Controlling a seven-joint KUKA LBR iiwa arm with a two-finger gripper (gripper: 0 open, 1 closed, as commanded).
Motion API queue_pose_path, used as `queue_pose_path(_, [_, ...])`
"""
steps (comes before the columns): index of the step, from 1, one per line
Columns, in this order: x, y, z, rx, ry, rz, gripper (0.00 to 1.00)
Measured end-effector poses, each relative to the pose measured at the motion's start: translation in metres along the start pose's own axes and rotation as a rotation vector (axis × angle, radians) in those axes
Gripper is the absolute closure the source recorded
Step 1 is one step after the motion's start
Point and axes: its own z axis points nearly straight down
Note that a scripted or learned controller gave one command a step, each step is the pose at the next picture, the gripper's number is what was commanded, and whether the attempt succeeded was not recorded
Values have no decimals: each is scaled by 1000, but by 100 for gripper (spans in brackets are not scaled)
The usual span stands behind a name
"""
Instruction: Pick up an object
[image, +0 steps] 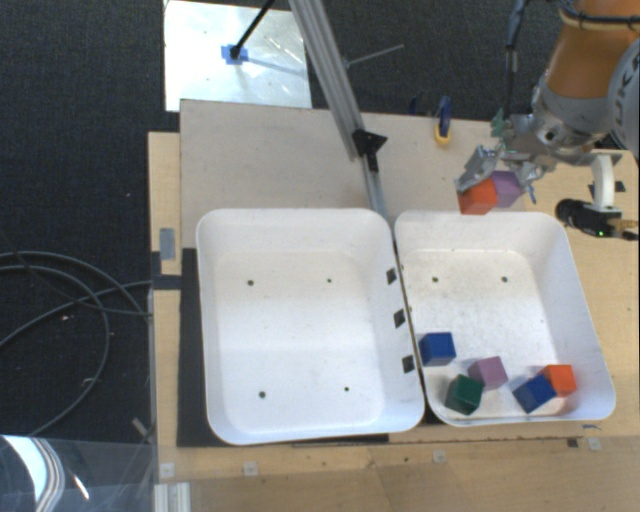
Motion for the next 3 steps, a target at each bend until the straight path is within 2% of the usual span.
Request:
queue_pose_path(1, [90,-65,83,11,5,-6,0])
queue_pose_path(2, [37,-110,87,4,1,9,0])
queue_pose_path(3, [-29,-105,176,-3,-1,1,0])
